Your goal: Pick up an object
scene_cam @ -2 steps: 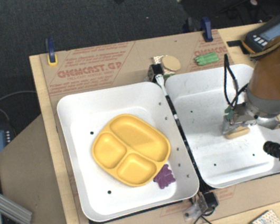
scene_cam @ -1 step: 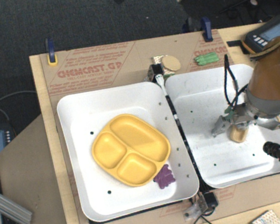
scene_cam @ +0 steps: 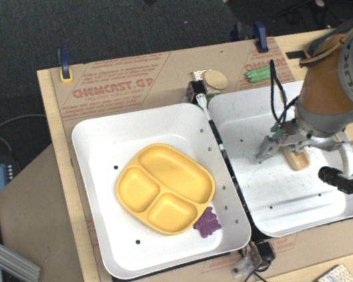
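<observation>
One tan block (scene_cam: pixel 297 160) under pincer (scene_cam: pixel 286 148).

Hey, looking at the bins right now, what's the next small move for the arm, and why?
Probably a short, straight descent onto the tan object in the right bin. The hand sits directly over it there, so little sideways travel seems needed. The yellow plate and purple piece lie in the left bin, well away from it.

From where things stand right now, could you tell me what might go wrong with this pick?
1. The tan block lies directly under the arm's wrist in the right bin, so a descent might nudge it rather than take it.
2. The yellow plate and purple toy lie in the left bin, across the divider.
</observation>
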`<state>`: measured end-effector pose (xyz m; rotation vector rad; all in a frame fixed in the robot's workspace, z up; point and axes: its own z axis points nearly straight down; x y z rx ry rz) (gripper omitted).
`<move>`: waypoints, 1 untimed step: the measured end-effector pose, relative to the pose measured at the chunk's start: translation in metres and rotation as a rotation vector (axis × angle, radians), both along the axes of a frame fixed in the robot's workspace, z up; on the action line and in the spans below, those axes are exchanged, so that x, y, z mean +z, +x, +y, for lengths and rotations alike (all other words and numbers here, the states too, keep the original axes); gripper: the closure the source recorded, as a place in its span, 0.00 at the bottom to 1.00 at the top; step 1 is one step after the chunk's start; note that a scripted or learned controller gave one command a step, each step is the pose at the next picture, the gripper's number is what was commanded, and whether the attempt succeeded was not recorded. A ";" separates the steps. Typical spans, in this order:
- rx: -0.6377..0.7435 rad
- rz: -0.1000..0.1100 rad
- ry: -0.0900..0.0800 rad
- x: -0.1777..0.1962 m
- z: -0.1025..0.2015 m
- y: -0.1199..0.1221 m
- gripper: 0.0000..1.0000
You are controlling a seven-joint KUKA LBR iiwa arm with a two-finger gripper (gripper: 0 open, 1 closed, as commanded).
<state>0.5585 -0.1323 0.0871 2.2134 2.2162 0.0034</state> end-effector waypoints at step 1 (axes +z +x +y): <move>-0.002 0.000 0.002 0.001 -0.020 0.017 0.00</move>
